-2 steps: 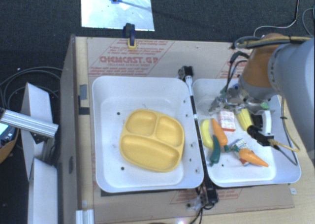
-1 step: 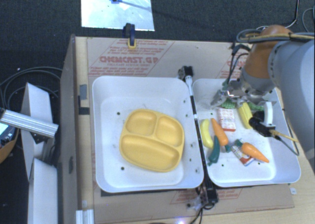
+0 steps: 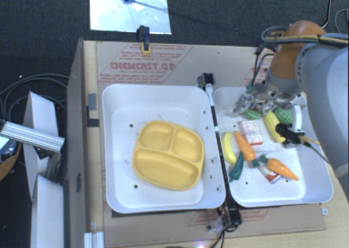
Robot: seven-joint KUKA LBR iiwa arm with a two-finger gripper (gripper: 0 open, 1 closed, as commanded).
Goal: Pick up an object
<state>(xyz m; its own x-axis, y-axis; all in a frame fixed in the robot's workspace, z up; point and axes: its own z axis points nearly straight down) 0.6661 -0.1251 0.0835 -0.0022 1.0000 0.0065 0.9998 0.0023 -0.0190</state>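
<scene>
Right bin [image 3: 316, 187]: toy clutter; fingers [image 3: 244, 104] above green item [image 3: 252, 114], spread unclear.

Two white bins [image 3: 117, 149], one yellow tray [image 3: 169, 155], two carrots [image 3: 245, 146], one banana [image 3: 229, 149], one corn cob [image 3: 271, 126]

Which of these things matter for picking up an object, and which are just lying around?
For the job: gripper; right bin with toy corn, two carrots, banana, small box.

Lying about: yellow divided plate in the left bin; clamp.
</scene>
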